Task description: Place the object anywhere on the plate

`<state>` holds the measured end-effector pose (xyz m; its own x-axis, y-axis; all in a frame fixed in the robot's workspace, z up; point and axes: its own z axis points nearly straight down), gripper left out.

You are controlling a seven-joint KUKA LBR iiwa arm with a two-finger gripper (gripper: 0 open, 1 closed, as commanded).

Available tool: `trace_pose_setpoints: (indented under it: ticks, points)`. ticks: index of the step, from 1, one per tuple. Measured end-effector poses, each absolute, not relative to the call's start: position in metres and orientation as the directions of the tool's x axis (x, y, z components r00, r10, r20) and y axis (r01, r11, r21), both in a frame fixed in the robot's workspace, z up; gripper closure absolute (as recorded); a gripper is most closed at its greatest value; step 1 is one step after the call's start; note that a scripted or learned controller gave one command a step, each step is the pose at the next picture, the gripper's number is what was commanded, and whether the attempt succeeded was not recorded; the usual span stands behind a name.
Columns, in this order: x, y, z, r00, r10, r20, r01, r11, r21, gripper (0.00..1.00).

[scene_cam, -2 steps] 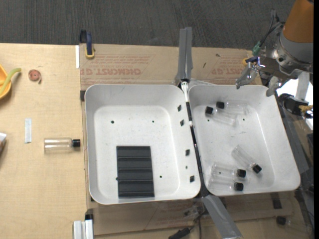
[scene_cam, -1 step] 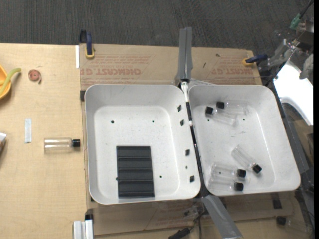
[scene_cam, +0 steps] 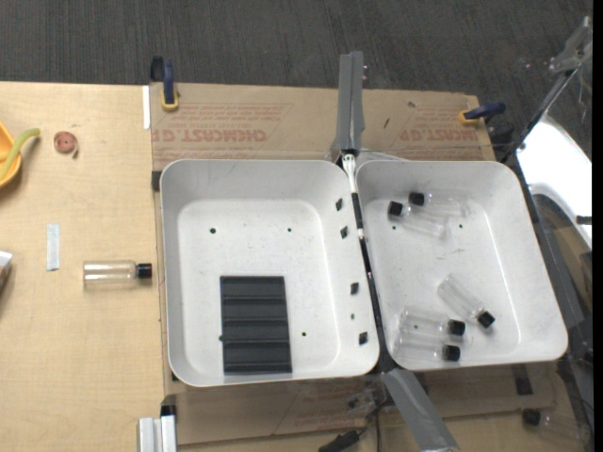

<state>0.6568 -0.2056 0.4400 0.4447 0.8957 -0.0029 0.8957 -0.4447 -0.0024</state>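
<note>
A black ridged plate (scene_cam: 254, 325) lies flat in the front part of the left bin (scene_cam: 179, 215). Several clear vials with black caps lie in the right bin (scene_cam: 528, 252). Two vials (scene_cam: 424, 215) rest near its back left. One vial (scene_cam: 466, 301) lies tilted toward the front right, and two more vials (scene_cam: 429, 337) sit side by side against the front wall.
On the wooden bench left of the bins lie another clear vial (scene_cam: 115, 271), a small white strip (scene_cam: 53, 248), a round reddish disc (scene_cam: 64, 141) and a yellow object (scene_cam: 9, 153). Clamps (scene_cam: 165, 81) hold cardboard (scene_cam: 245, 125) behind the bins.
</note>
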Motion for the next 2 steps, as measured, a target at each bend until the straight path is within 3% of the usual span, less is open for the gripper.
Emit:
trace_pose_setpoints:
  ticks: [1,2]
  points:
    - [0.625,-0.213,0.44,0.575,0.818,-0.004,0.818,-0.575,-0.004,0.0]
    - [0.659,-0.15,0.44,0.7,0.714,-0.004,0.714,-0.7,-0.002,0.0]
